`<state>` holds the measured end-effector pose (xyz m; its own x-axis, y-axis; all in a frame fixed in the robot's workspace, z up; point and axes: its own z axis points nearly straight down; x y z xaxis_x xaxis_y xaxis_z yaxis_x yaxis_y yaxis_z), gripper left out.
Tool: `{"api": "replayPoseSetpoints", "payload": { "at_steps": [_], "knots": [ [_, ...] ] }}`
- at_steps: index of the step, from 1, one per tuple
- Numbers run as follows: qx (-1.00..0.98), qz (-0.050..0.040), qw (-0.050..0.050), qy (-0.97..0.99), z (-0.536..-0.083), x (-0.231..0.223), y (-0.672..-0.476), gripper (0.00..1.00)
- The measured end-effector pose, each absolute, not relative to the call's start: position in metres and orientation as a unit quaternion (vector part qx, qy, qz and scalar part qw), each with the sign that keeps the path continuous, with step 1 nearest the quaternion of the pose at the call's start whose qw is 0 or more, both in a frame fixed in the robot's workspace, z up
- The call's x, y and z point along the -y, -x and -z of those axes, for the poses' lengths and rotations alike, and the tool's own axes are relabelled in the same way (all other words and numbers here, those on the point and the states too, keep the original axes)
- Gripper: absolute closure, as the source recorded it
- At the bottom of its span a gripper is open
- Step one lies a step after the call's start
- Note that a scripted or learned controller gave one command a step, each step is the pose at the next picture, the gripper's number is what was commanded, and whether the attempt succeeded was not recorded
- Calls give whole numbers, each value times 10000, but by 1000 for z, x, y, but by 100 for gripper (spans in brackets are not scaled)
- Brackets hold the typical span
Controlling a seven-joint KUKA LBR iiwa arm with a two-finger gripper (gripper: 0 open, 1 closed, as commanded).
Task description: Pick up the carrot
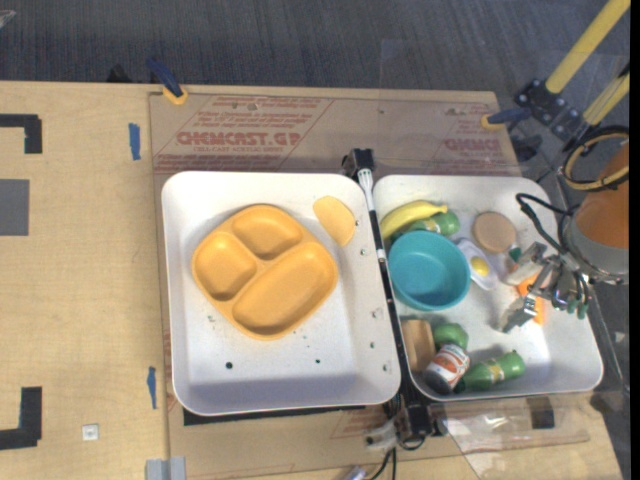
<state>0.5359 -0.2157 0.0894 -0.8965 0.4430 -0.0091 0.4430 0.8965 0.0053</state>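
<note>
carrot (538,309) right of blue bowl (428,270) | likely light, stiff, smooth; grasp mid-length | gripper (530,303) over it, closure cannot be told

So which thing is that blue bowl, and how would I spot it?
Look at the right-hand white bin, the one crowded with small items. Against its left wall, just below the yellow banana, sits the blue bowl. It is the only teal-blue thing there, round, open-topped and larger than its neighbours.
</note>
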Motion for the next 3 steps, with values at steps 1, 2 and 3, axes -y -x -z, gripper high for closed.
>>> {"api": "replayPoseSetpoints", "payload": {
  "at_steps": [1,2,3],
  "knots": [
    [-9739,0,120,-2265,-104,217,-540,100],
    [-9976,16,90,-693,-91,166,-573,100],
    [-9975,23,146,-685,-104,165,-576,100]
  ]
}}
